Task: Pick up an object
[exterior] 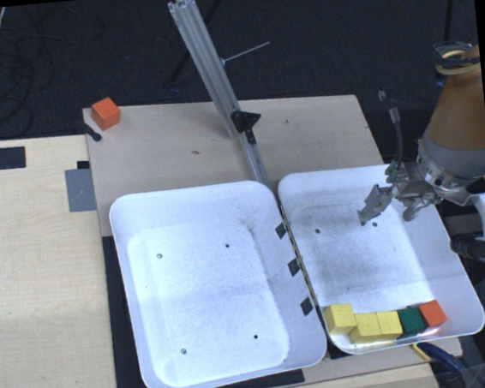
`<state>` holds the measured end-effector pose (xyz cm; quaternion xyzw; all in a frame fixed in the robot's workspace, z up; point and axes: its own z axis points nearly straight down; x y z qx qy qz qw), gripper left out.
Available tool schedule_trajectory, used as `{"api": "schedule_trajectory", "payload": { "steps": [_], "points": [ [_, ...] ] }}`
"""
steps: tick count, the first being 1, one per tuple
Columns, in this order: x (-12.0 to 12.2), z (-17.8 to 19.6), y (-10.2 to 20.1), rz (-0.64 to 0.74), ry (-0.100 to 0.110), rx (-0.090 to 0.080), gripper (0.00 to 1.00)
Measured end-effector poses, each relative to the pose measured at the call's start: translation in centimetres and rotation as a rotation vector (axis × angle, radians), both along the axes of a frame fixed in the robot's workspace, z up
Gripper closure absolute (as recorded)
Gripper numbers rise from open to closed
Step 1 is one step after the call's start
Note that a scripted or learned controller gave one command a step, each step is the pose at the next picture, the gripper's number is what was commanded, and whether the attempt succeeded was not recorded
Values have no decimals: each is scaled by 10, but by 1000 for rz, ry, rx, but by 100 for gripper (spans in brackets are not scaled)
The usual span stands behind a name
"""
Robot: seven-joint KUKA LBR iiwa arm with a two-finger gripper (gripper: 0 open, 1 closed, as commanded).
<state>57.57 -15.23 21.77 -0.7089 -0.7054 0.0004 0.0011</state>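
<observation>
So the right bin [378, 252] is the landmark: the left bin [204, 279] sits touching its side, the gripper [387, 202] hangs over its upper part with fingers spread, holding nothing, and the blocks [385, 323] line its near edge. An orange cube [106, 113] sits far off, beyond the left bin.

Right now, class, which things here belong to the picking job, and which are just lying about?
Part of the job:
claw
yellow blocks
green block
orange block in the right bin
right bin

Lying about:
orange block on the bench
metal rail
left bin
</observation>
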Motion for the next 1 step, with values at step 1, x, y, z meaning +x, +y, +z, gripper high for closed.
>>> {"api": "schedule_trajectory", "payload": {
  "steps": [1],
  "points": [
    [34, 164, 14, 7, -10, -3, 0]
  ]
}}
